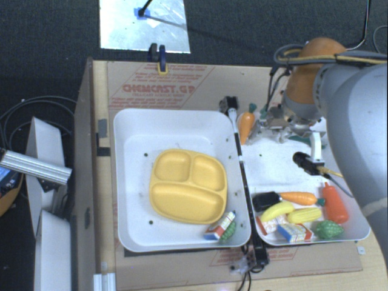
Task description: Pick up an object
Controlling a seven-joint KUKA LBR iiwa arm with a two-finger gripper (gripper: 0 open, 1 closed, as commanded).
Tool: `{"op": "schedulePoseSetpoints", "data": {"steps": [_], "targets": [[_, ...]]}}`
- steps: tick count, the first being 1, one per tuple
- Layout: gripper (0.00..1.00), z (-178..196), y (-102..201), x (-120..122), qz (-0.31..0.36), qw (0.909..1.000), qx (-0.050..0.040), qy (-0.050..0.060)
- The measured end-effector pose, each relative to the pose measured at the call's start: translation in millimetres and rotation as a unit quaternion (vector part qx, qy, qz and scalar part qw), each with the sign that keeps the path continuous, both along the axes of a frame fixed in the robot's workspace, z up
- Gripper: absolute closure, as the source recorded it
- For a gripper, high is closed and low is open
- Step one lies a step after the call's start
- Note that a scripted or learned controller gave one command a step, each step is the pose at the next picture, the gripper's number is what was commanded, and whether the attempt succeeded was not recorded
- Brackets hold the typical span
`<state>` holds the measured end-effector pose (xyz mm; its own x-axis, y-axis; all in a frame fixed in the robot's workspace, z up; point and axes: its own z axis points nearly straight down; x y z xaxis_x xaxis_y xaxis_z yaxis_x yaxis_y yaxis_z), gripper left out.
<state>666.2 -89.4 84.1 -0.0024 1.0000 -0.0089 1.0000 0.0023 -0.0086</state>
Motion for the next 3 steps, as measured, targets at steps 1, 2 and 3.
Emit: {"op": "schedulePoseSetpoints", "data": {"steps": [1,2,3], "targets": [[0.00,1.2,-7.6,2.9,0.000,1.0000,0.0035,-0.006],[0.00,1.9,1.3,2.7,-0.001,1.0000,0.0005,-0.006],[0.00,0.6,-40.7,-7.3,0.000,1.0000,0.0037,-0.005]]}}
